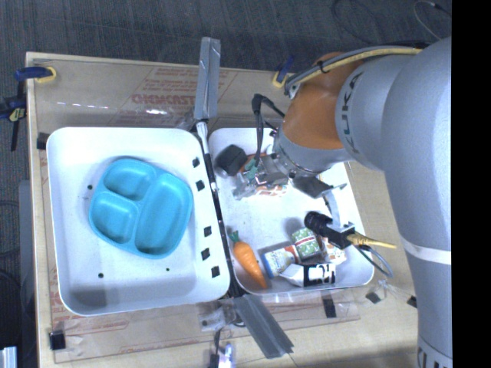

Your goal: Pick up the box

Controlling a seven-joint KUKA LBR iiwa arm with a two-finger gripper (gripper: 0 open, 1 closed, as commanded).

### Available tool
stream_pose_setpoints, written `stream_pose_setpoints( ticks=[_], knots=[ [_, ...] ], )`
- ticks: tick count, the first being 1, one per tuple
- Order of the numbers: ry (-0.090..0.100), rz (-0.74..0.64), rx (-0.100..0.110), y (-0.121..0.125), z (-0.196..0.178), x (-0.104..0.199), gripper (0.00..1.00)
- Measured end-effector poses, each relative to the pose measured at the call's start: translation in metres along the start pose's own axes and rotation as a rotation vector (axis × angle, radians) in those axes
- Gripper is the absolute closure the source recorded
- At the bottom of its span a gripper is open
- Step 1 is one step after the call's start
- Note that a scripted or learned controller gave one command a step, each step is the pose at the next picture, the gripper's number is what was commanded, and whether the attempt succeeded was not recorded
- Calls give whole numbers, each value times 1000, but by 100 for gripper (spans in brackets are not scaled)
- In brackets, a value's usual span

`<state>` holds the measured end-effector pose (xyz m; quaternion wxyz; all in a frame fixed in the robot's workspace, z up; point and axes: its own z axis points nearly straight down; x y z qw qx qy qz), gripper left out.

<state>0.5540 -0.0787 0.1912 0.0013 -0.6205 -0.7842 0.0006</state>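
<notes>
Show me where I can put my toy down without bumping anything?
Most room is in the left bin: the wide bare strip between the tray and the near wall, plus a thinner strip beyond the tray. The right bin has just a small bare patch between the gripper and the carrot. Its near end is crowded with the carrot and box.

Right bin (265,225) far corner hidden under the arm (414,152), box (307,245) print too small to read (blurred too)
</notes>
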Motion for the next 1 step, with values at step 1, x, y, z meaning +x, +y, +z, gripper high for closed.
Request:
stream_pose_setpoints(
  ticks=[1],
  knots=[
    [2,-148,2,0,11,-22,100]
  ],
)
